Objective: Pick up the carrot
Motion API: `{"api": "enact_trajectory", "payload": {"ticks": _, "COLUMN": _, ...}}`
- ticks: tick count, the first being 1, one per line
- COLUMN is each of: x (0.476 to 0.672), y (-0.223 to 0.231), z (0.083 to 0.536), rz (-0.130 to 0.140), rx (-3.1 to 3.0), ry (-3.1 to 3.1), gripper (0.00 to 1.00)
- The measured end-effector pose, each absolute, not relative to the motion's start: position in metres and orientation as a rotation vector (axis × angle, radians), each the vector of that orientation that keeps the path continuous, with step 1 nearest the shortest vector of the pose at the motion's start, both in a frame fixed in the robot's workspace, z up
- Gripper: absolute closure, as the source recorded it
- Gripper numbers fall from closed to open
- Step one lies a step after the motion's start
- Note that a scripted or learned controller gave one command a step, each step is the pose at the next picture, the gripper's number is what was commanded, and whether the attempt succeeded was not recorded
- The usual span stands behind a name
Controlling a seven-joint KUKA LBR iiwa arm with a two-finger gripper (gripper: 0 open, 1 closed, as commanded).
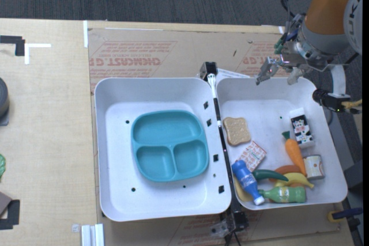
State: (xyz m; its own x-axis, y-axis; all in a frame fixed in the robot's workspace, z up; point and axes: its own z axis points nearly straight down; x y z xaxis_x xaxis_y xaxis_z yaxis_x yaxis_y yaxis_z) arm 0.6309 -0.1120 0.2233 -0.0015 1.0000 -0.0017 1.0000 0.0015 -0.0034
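- Pincer [278, 70]: above the far edge of the right bin [262, 109], fingers spread apart, nothing between them.
- Carrot [294, 152]: lies in the right bin near its right wall, green top pointing away from the camera, just below a small cow-print carton [300, 129].
- Left bin [112, 124]: holds a teal divided plate [170, 144].

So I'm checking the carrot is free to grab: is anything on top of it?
Nothing lies on the carrot; its orange body shows whole. The milk carton sits beside its green top. Its lower tip meets a reddish item, and whether they overlap cannot be told.
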Motion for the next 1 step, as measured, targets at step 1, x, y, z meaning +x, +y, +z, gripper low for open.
{"api": "enact_trajectory", "payload": {"ticks": 1, "x": 0.5712, "y": -0.1581, "z": 0.0956, "rz": 0.003, "rx": -2.169, "ry": -2.270, "gripper": 0.00}}
